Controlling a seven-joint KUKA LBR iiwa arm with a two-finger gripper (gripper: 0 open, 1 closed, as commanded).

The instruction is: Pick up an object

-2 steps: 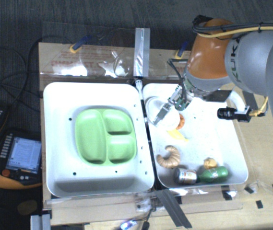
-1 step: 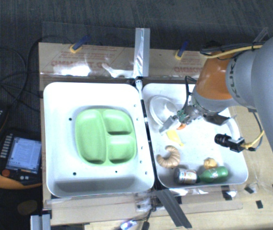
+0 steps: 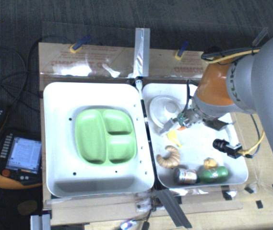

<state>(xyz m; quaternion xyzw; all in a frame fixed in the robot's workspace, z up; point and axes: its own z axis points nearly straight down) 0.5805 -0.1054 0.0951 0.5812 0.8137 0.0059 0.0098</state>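
The right bin point(image 3: 237, 174) holds several small things. A white bowl point(image 3: 161, 107) sits at its far left corner. A small yellow piece point(image 3: 173, 138) lies below the bowl, and a tan croissant point(image 3: 169, 156) lies nearer the front. A metal can point(image 3: 187, 176) and a green bottle-like thing point(image 3: 214, 174) rest along the front wall, with a small brown-and-yellow item point(image 3: 209, 163) on top of the green one. My gripper point(image 3: 171, 125) reaches in from the right and hangs low over the bowl's near rim, just above the yellow piece. I see nothing held in it.
The left bin point(image 3: 59, 109) holds a green divided plate point(image 3: 106, 135) at its middle. A metal post point(image 3: 141, 51) rises between the two bins at the back. My grey arm with its orange band point(image 3: 218, 87) covers the right bin's far right corner.
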